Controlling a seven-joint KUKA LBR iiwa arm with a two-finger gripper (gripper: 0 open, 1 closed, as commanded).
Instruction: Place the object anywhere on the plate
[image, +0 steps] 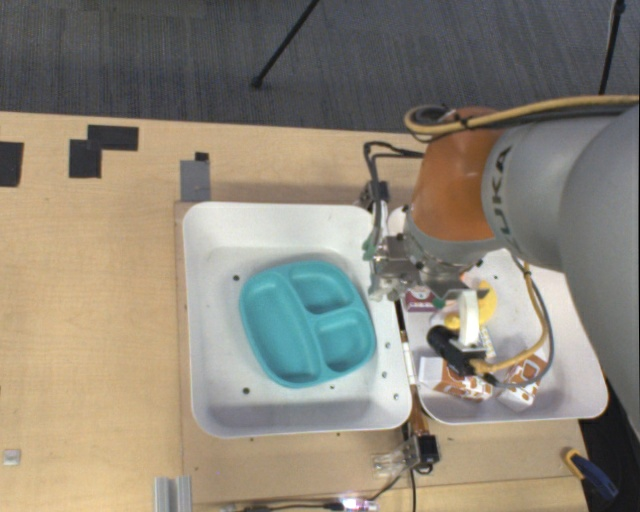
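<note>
Worktop (90, 300): two white bins side by side, sharing a wall down the middle.

Arm (560, 180) comes in from view-right. Its orange band sits over the shared wall and the inner edge of the right bin (575, 375).

Left bin (215, 400) holds only the teal plate (290, 330). It's a divided plate with three compartments, nothing in any of them, lying skewed to the bin walls and roughly central.

Claw (390, 270) hangs just above the shared wall at the left bin's right rim, mostly hidden by the wrist. Can't tell whether it's wide, narrow or gripping. I see nothing in it.

Task object: I judge it to be one of the loose items in the right bin, and can't say which.
- brown-and-white packets (462, 382) piled at the near edge
- a yellow item (482, 300) mid-bin
- a small maroon-labelled piece (420, 298) just beside the wall, partly under the wrist

Key relation: the plate is view-left of the claw and the candidates are view-right and toward the near edge, so the wall runs between pick and place. The plate's nearest rim is close to the claw. The packets are further off.

My read is that placement isn't done. If the claw has no load, the next move is back into the right bin, not toward the plate. If it does have something under the wrist, it's a short carry view-left over the wall. Main risk there is clipping the wall on the way over.
</note>
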